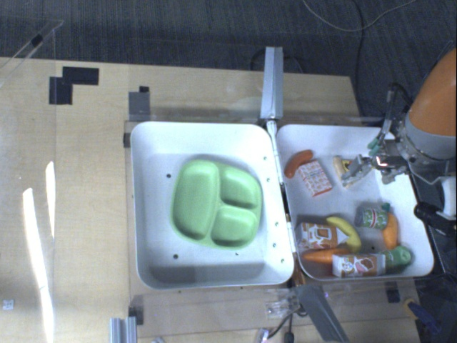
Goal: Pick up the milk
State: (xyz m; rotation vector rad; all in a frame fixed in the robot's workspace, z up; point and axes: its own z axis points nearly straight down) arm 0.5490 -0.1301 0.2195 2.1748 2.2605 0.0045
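Note:
A small white carton with a red-brown label, which I take for the milk (355,265), lies on its side at the front edge of the right bin (421,191). My gripper (359,169) hangs over the back part of that bin. It is right beside a yellow cheese wedge (342,166) and well away from the carton. The grey arm with its orange band (437,109) comes in from the right. Nothing shows in the gripper's grasp.
The right bin also holds a sausage (298,161), a red and white box (315,179), a green can (373,216), a banana (344,230), a brown carton (313,235), two carrots and a green vegetable (400,256). A green divided tray (216,202) fills the left bin.

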